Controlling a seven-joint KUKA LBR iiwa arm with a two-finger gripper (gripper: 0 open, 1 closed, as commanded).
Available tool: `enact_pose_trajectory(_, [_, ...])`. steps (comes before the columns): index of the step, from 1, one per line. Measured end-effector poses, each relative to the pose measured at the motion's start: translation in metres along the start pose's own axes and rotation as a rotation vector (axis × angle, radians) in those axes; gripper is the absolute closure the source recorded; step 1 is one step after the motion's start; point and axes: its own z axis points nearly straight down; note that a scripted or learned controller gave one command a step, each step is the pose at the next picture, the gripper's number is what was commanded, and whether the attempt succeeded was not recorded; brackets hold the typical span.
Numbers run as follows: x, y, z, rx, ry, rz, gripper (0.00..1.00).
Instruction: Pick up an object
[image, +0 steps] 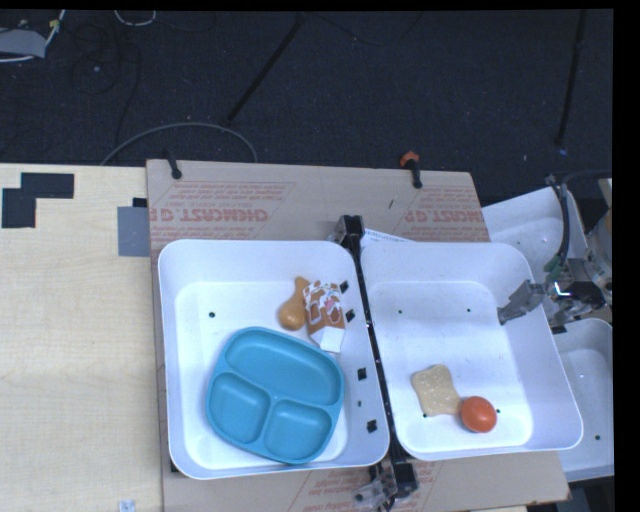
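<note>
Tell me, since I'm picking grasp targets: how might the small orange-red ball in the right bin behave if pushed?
The orange-red ball looks round and smooth, so it would probably roll. It touches the beige piece, which may block it leftward. It looks light.

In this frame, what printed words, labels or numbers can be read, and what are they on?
"CHEMCRZT" is my best reading, in red, upside down: on the cardboard sheet behind the bins, printed twice; the smaller print after it is too blurred.
More red print on the cardboard's front edge is blurred.
The patterned packet in the left bin: unreadable.
</note>
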Motion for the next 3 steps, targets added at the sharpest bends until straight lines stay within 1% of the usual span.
enact_pose_trajectory(1, [0.0, 0.002, -0.007, -0.013, -0.003, -0.003, 0.0])
enact_pose_trajectory(2, [0.001, 0.002, 0.057, -0.005, 0.0, -0.003, 0.0])
enact_pose_trajectory(3, [0.004, 0.006, 0.121, -0.006, 0.0, -0.002, 0.0])
